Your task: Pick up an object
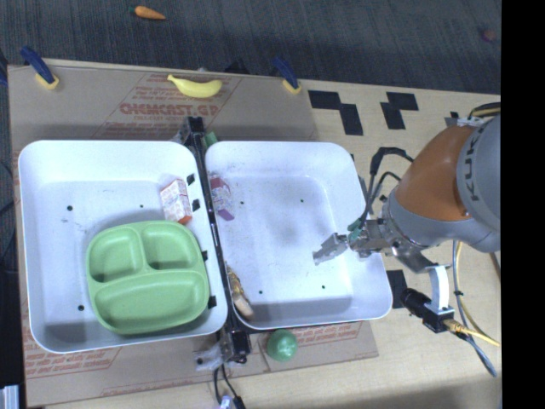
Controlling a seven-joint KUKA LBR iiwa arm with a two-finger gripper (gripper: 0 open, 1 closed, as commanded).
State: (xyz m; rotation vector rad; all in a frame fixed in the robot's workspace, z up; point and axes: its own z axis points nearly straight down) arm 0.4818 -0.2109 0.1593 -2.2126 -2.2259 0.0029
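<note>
- The gripper (pixel 328 250) is seen low over the right side of the right bin (pixel 281 156); whether its jaws are wide or narrow cannot be told, and nothing is seen held
- Candidate objects are found along the divider: a small packet (pixel 220 196) at the right bin's left wall, another packet (pixel 175 200) in the left bin (pixel 51 164)
- A green divided tray (pixel 149 275) is laid in the left bin, near side
- A banana (pixel 195 85) and a green ball (pixel 282 344) are left outside, so likely beyond reach
</note>
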